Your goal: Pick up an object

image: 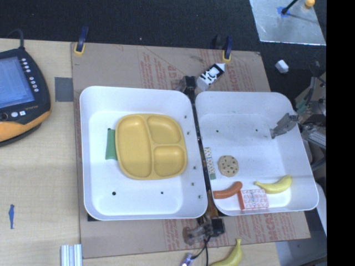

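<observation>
Risk of an empty grab

Camera view: I see the gripper (285, 124) at the right bin (249, 101) edge; I cannot tell its jaw state. Cookie (227, 165), sausage (227, 190), banana (274, 185) and carton (253, 199) lie well below-left of the jaws, crowded; a descent could nudge neighbours.

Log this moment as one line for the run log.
tool: above right bin, far right side, nothing visibly held | right bin: cookie, sausage, banana, red packet | left bin: yellow tray
</observation>
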